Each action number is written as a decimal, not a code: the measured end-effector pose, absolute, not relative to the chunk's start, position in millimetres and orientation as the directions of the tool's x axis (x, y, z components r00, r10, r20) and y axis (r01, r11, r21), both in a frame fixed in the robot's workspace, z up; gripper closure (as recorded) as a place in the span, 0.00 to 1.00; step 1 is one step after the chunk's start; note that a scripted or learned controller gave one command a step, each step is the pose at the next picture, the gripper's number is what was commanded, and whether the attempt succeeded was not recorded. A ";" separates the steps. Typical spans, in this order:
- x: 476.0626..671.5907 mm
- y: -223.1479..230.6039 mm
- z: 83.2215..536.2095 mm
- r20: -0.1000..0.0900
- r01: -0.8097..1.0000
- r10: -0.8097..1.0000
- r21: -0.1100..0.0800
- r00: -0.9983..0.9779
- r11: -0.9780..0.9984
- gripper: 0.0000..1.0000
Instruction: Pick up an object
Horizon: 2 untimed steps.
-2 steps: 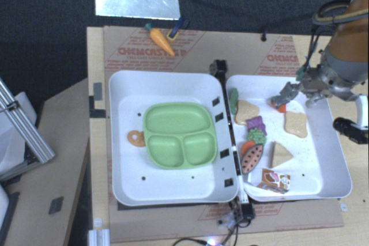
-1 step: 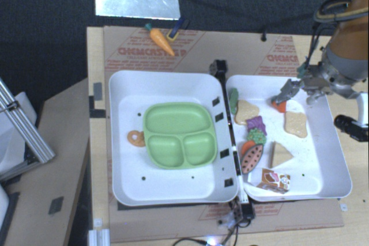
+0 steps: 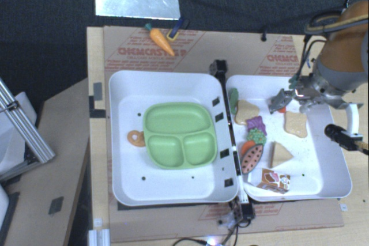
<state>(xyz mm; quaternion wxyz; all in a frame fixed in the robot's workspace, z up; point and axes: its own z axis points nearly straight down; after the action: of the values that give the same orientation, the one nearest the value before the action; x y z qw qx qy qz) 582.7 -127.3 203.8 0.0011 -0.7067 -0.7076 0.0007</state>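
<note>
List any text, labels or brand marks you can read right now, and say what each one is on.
"CHEMCAST": red print, repeated and upside down, on the brown sheet under the two bins; smaller lines beside it are too blurred to read.
Small packet in the right bin: printed, but too small to read.
No other text is legible.

The arm point(image 3: 346, 49) runs off the right edge; the tool point(image 3: 281, 102) is too small to tell its grip.
</note>
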 end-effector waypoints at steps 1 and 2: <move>583.5 -137.5 151.6 0.000 1.000 1.000 -0.003 -0.001 0.001 0.00; 576.1 -140.8 92.6 0.000 1.000 1.000 -0.003 -0.001 0.001 0.00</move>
<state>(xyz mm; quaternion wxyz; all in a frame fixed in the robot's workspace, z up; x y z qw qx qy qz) 576.1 -140.8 92.6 0.0011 -0.7068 -0.7074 0.0008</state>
